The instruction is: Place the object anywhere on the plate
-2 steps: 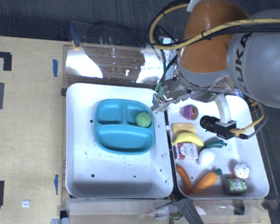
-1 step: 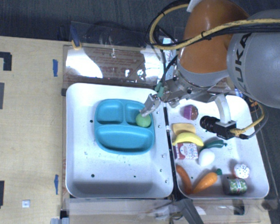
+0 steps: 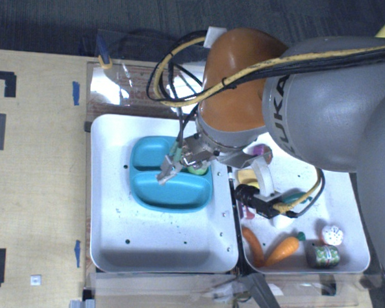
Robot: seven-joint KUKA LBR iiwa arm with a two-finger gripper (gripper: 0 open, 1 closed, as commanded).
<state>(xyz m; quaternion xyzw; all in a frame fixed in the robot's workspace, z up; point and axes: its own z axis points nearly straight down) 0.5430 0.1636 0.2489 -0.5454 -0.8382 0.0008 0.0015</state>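
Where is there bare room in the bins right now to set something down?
The left bin's floor is bare between the blue plate and its near wall, plus a narrow strip along the plate's left side. The plate's near half, by the gripper, is bare too. The right bin's near end is crowded: a carrot, another orange piece, a can, a spotted ball.

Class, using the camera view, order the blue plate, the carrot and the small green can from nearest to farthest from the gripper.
1. Blue plate, left bin, directly under the gripper.
2. Carrot, right bin, low in the view.
3. Small green can, right bin, beyond the carrot.
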